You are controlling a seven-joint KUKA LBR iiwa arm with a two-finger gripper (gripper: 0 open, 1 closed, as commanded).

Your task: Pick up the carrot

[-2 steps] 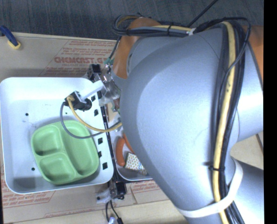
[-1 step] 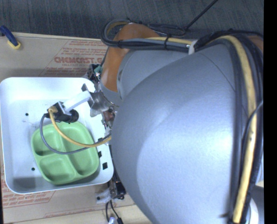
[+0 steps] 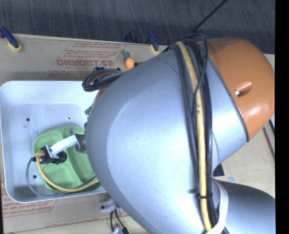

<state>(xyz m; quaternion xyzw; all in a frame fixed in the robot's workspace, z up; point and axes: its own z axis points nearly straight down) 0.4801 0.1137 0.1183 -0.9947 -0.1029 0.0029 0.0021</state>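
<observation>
My grey arm [image 3: 173,130] covers most of the view, and its wrist reaches down into the left bin [image 3: 17,96]. The gripper [image 3: 82,143] sits at the right edge of a green bowl-like object [image 3: 61,172] in that bin's near half, mostly hidden under the arm. A small orange piece with a green tip [image 3: 129,61] lies on the board behind the bin; I cannot tell if it is the carrot. A sliver of orange [image 3: 96,92] peeks out at the arm's edge inside the bin.
The left bin's far-left part [image 3: 42,116] shows bare white floor. Blue clamps [image 3: 10,38] [image 3: 153,42] grip the board's back edge. The arm hides the right bin.
</observation>
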